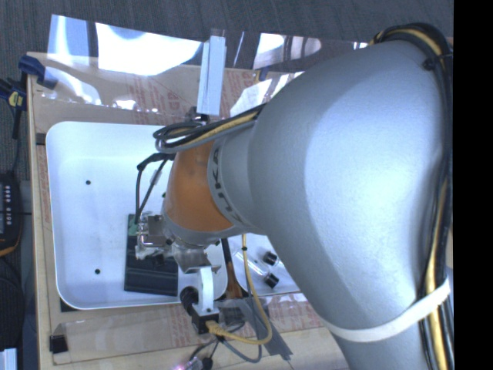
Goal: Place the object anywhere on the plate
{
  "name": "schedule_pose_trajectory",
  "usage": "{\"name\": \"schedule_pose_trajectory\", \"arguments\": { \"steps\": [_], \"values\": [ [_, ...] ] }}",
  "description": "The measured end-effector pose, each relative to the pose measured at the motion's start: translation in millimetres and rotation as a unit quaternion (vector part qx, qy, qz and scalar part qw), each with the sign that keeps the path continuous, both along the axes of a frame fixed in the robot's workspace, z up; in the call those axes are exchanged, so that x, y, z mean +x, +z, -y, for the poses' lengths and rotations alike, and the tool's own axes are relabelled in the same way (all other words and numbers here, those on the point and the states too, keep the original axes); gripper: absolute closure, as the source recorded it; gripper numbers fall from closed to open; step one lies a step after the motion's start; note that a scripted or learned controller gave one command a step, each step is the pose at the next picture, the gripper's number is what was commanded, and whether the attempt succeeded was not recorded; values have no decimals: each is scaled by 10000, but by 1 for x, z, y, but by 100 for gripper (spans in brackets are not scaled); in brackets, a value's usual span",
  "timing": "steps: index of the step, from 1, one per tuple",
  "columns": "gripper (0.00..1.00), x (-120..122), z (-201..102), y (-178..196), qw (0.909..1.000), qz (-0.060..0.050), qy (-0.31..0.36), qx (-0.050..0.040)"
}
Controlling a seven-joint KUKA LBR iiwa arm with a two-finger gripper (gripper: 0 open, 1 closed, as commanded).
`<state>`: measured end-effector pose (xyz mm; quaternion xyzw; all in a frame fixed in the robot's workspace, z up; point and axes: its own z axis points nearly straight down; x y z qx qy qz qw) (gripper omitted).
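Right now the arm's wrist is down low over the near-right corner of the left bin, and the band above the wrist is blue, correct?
Not quite: the camera view shows the band is orange, not blue. The rest holds: the wrist sits low over the near-right corner of the left bin.

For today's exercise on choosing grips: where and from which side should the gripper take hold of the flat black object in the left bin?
The black object lies flat on the floor of the left bin, near its lower edge, partly hidden under the arm's wrist. Being low and slab-like, it probably suits a grasp from straight above, with the fingers closing across its narrower width at an exposed edge. Its covered part cannot be judged.
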<state>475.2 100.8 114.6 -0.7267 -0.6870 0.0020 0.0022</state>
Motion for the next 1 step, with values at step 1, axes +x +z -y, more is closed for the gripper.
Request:
{"name": "schedule_pose_trajectory", "arguments": {
  "steps": [1],
  "values": [
    [100, 37, -105, 92, 9923, -1, -1241, -7]
  ]
}}
